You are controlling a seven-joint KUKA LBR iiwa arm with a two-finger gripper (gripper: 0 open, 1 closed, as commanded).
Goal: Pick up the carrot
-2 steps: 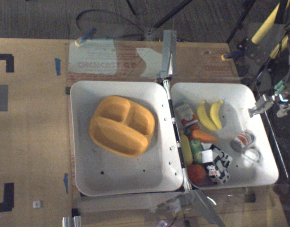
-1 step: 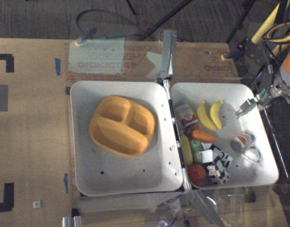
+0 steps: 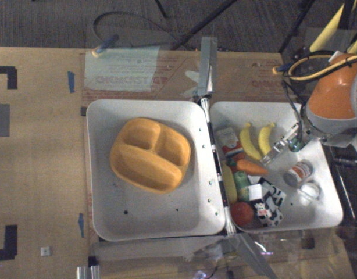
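My fingers point(image 3: 275, 150), spread narrowly and holding nothing, hover near the smooth, tapered orange carrot point(image 3: 251, 167) beside two curved yellow bananas point(image 3: 257, 140).

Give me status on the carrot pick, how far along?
Done: the arm has reached into the right bin, end effector just above-right of the carrot. In hand: nothing visibly gripped; the carrot lies on the bin floor beside the bananas, not between the end effector's tips. Left: close on the carrot and lift it. The yellow tray in the left bin looks untouched.
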